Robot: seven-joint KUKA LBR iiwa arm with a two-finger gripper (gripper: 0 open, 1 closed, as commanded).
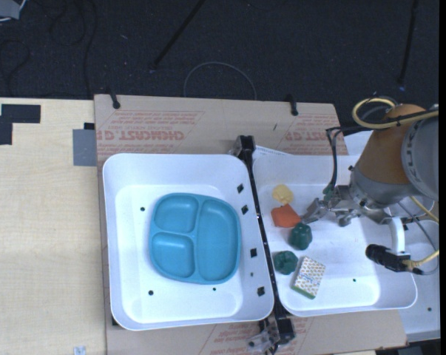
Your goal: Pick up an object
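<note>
So the metal fingers (315, 208) of the two-finger gripper (320, 210) are low in the right-hand shallow white plastic bin (356, 294), pointing toward the cluster of small stuff. From this angle I honestly can't tell whether they're spread or closed, the tips are just a blurry grey tangle. What I can say is nothing sits between them, so by my read the pick hasn't happened yet. Reach looks done, grab and lift are still to come.

Nearest thing to the tips is the small orange-red wedge-shaped block (285, 216), just beside them on the left, so that's my guess for the target. It looks chunky and matte, lying flat on the bin floor. Touching it or nearly so, above, is a little pale yellow lumpy piece (282, 194). Just below it is a dark green rounded toy (300, 236), then another dark green round blob (285, 261) further down, and a small flat patterned cardboard box (309, 276) lying tilted near that. They're packed pretty close, so grabbing just one might be fiddly.

Further out, the grey arm with the orange band (389, 157) comes in from the right. The left white bin (126, 302) holds a light blue divided plastic plate (193, 237), well apart from the action. Both bins sit on brown cardboard (208, 128) on the pale wooden table (38, 235).
</note>
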